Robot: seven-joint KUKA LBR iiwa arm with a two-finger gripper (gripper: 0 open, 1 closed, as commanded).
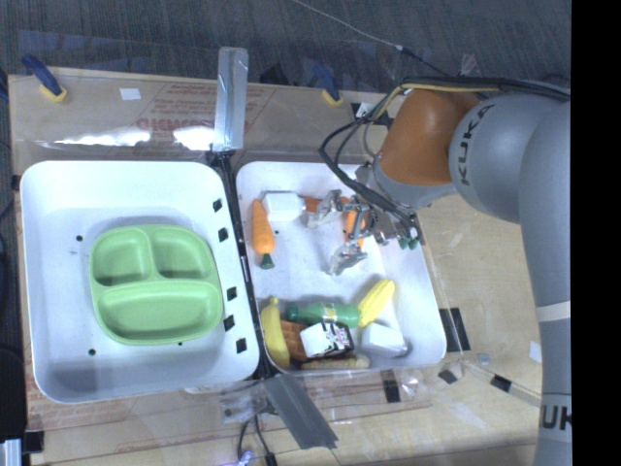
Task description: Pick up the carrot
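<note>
The carrot point(261, 225) is orange with a green stem end pointing toward the front. It lies flat in the right bin point(427, 289), close to that bin's left wall. My gripper point(338, 231) hangs over the middle of the same bin, to the right of the carrot and apart from it. It is open, with one metal finger point(328, 207) toward the back and the other toward the front. Small orange pieces point(350, 222) show at the fingers; I cannot tell what they are. The carrot is not between the fingers.
A white block point(281, 205) sits just right of the carrot's top. At the bin's front lie a corn cob point(376, 301), a green bottle-like item point(320, 313), a banana point(275, 334), a printed packet point(327, 340) and another white block point(384, 338). The left bin point(39, 221) holds a green divided plate point(153, 282).
</note>
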